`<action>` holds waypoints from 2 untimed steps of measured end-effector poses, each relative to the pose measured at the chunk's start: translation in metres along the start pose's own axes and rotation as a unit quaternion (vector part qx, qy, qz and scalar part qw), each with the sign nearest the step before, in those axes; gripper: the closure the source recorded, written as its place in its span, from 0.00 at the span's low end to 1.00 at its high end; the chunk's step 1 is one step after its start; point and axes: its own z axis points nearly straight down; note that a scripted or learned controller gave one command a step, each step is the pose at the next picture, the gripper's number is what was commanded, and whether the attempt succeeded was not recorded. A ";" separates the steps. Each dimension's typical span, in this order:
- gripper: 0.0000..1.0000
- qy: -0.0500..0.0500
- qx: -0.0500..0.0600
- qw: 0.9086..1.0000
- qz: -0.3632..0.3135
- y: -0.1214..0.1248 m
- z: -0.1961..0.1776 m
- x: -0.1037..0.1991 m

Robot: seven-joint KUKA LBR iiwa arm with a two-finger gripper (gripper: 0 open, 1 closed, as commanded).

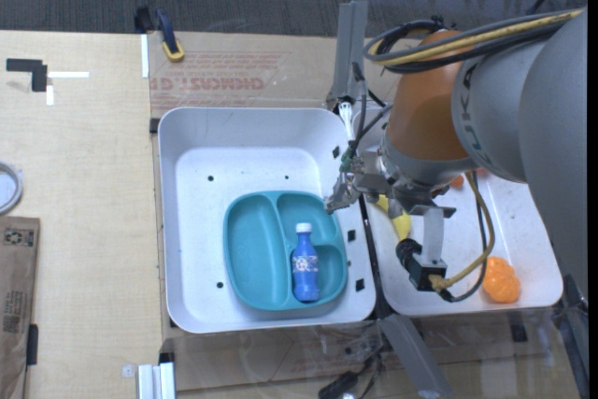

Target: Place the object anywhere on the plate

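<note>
Bottle (305, 263) on plate (252, 252): a small blue bottle with a white cap lies in the right compartment of the teal divided plate, which sits in the near half of the left white bin (182, 201). Judged from how things lie, the placing looks done, the bottle resting inside the plate's rim with nothing touching it; all that would remain is for the arm to draw clear. Just right of the plate, over the seam between the two bins, hangs the pincer (338, 197), beside the bottle but apart from it, with nothing seen between its fingers; whether they stand open or closed cannot be told from this angle. Behind it the arm (523, 98) bulks in from the right, its orange band above the wrist and its grey body slung across the right bin (537, 229), cables looping over the top. An orange object (501, 281) lies in that bin, well right of the plate. Farther back, beyond the plate's bin, the wooden worktop (75, 163) carries a brown cardboard sheet (234, 75).
</note>
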 end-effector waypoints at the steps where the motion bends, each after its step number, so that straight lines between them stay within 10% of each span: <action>1: 0.00 0.000 -0.002 0.989 0.151 0.037 -0.128 0.008; 2: 0.00 0.000 -0.002 0.942 0.336 0.003 -0.165 0.176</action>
